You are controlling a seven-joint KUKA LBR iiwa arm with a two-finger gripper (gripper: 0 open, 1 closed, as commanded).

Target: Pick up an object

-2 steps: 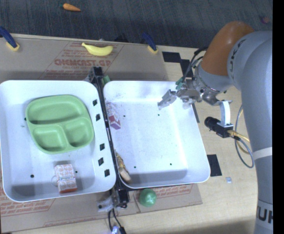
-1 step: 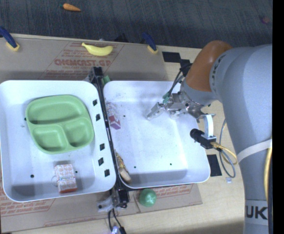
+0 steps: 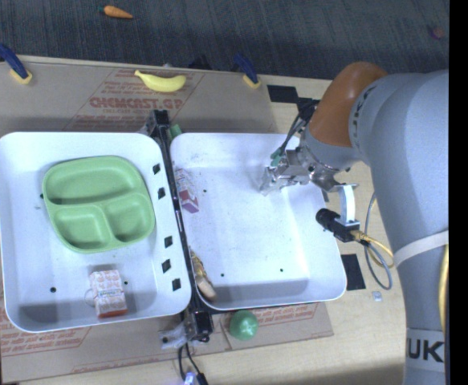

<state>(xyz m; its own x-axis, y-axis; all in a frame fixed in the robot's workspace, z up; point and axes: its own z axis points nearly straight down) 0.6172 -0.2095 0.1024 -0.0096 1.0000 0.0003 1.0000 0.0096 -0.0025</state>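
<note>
Nothing's picked up yet: the jaws (image 3: 275,175) are hovering mid-right over the right bin (image 3: 250,247), can't tell if they're open.

The arm (image 3: 402,175) runs off the frame's lower right edge.

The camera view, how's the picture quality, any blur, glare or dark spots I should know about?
In the camera view the light is even and soft; the white bins are bright but not blown out. The green tray is sharp enough to show its compartments. The gripper is small and murky, its fingers hard to make out. The floor at the top is dim.
</note>
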